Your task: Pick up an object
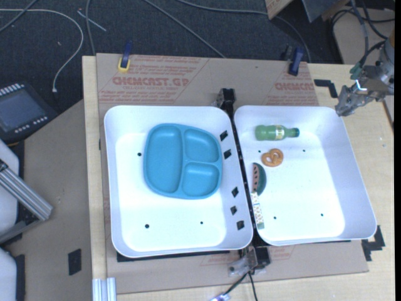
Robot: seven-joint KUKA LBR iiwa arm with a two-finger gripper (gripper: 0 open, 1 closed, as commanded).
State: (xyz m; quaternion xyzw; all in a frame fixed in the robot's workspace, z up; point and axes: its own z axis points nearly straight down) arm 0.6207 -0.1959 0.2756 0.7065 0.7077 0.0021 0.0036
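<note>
I am hanging my claw (346, 105) outside the bins, at about two o'clock from the middle of the tabletop (182, 74), just beyond the upper right corner of the right bin (351, 187). It is carrying nothing, and whether it is spread wide or pinched narrow I cannot tell (it is small and blurred from up here).

By my reckoning I am sitting at the very start of the job: nothing is being lifted, and the approach is not yet made. The next move is calling for a swing inward over the right bin and a descent onto one chosen thing, with the claw turned to straddle its narrow side.

The nearest candidate is the green bottle (276, 132), lying on its side near the bin's top edge, at roughly eight o'clock from my claw and well apart from it. Just below the bottle, at six o'clock from it, a pretzel (272, 158) is lying flat. Further down, hard against the bin's left wall, a watermelon slice (259, 179) and a slim packet (257, 211) are lying end to end. Over in the left bin (125, 218) a blue divided plate (183, 161) is sitting, the farthest thing from me.
</note>
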